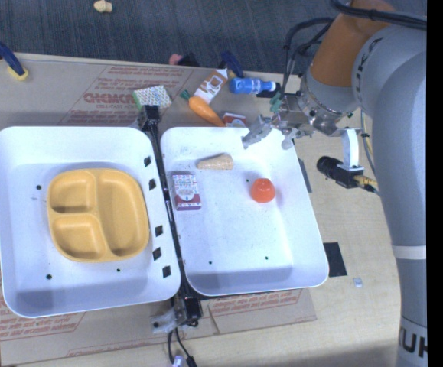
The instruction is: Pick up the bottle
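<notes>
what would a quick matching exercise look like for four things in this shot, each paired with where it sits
Things:
1. yellow divided plate
2. orange round object
3. blue bottle
4. carrot-like orange item

Places:
A. on the cardboard behind the right bin, beside the carton-like pack
B. inside the left bin
C. on the cardboard at the far edge, near the gripper
D. inside the right bin, right of the small red packet

Pairs: 1-B, 2-D, 3-C, 4-A
</notes>
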{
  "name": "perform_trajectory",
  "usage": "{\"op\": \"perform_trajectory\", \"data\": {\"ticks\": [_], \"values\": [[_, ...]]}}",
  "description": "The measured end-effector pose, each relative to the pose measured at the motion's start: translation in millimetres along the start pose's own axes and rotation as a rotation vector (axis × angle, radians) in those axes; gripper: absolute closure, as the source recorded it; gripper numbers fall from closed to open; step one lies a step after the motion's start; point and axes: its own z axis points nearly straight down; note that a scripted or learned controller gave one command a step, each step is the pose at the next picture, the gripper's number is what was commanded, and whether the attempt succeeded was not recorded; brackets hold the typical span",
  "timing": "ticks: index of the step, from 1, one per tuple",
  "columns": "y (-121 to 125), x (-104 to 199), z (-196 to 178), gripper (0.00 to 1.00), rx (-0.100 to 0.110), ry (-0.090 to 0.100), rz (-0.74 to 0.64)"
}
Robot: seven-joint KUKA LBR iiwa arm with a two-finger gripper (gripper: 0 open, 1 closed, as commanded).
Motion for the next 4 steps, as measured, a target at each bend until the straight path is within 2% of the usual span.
{"op": "perform_trajectory", "data": {"ticks": [1, 2, 3, 4], "values": [[0.5, 0.8, -10.5, 1.0, 0.002, 0.0, -0.006], [-18.1, 49.1, 78.8, 1.0, 0.003, 0.002, 0.083], [-59.7, 86.6, 81.1, 1.0, 0.003, 0.002, 0.333], [-160.1, 165.8, 28.3, 1.0, 0.003, 0.001, 0.276]]}}
